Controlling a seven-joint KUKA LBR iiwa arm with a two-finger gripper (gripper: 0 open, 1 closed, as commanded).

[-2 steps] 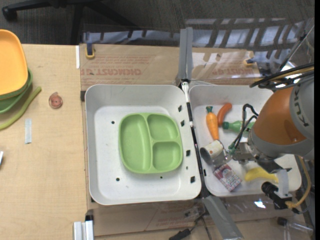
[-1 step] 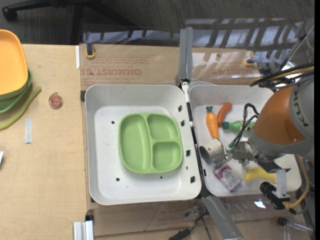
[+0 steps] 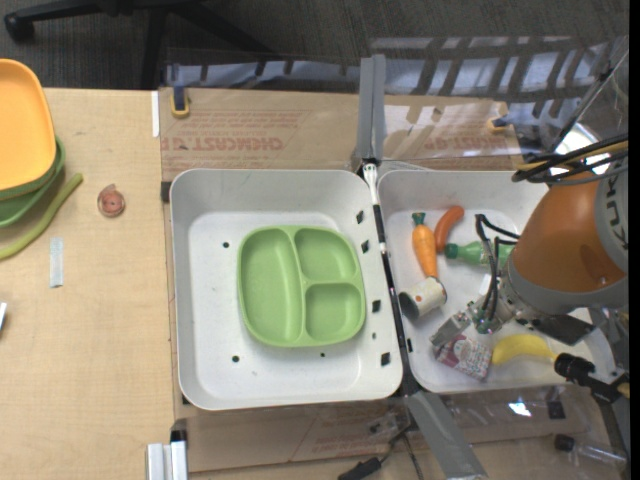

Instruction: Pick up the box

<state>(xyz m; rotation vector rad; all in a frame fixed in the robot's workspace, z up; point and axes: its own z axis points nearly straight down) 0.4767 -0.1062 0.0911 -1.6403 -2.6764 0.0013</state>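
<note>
The arm (image 3: 575, 243) is leaning in from the right over the right bin (image 3: 400, 193), its orange band bulking above the far half of that bin. The gripper (image 3: 484, 315) is hanging low near the bin's middle, pointing down at the clutter. How its claw stands I cannot tell; the wrist is covering it from up here.

The box (image 3: 463, 349) looks to be the small flat printed pack lying tilted on the bin floor near the front wall, just below the gripper and seemingly touching it at its upper corner. The banana (image 3: 524, 348) is lying right beside it, so a straight-down approach makes sense: coming in from the side would likely shove the fruit.

Further back, two carrots (image 3: 426, 247) are sitting side by side, with a green bottle (image 3: 470, 253) near them and a small white cylinder (image 3: 424, 296) close to the divider. All of them are lying clear of the box.

The left bin (image 3: 190, 268) is carrying a green tray (image 3: 300, 286) at its centre, well apart from the action.

Nothing is showing as lifted: the box is resting on the floor, so the grasp is yet to be proven.
</note>
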